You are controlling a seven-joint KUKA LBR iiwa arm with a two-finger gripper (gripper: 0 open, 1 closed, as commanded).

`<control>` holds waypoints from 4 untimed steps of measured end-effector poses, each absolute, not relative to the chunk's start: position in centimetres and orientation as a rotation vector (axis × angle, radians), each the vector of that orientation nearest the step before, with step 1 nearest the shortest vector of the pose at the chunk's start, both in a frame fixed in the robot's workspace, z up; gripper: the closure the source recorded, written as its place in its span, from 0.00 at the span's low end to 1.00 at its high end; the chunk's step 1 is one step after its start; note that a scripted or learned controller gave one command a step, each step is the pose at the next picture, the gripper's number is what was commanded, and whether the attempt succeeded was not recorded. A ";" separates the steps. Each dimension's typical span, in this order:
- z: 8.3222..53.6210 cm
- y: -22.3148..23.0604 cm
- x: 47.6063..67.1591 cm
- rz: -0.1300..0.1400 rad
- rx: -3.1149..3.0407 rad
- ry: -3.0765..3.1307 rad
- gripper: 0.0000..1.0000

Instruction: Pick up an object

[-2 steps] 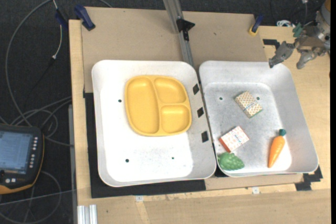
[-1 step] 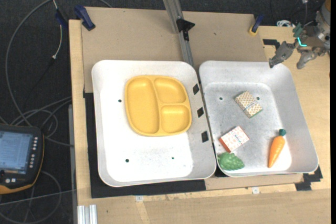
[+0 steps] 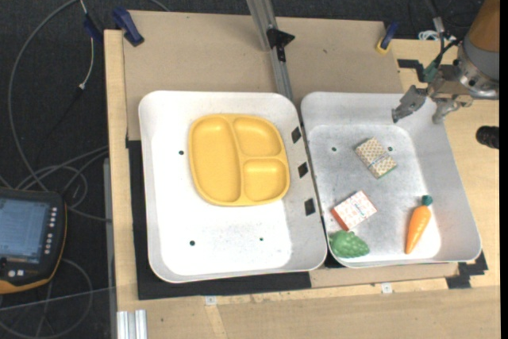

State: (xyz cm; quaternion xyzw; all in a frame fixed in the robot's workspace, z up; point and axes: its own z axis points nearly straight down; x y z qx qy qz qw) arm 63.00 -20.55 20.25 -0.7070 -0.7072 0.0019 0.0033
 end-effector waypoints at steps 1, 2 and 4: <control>14.1 -21.0 63.4 0.006 -2.216 -2.217 0.00; 9.4 -21.0 63.5 -0.003 -2.223 -2.221 0.00; 17.4 -21.3 63.6 -0.007 -2.226 -2.228 1.00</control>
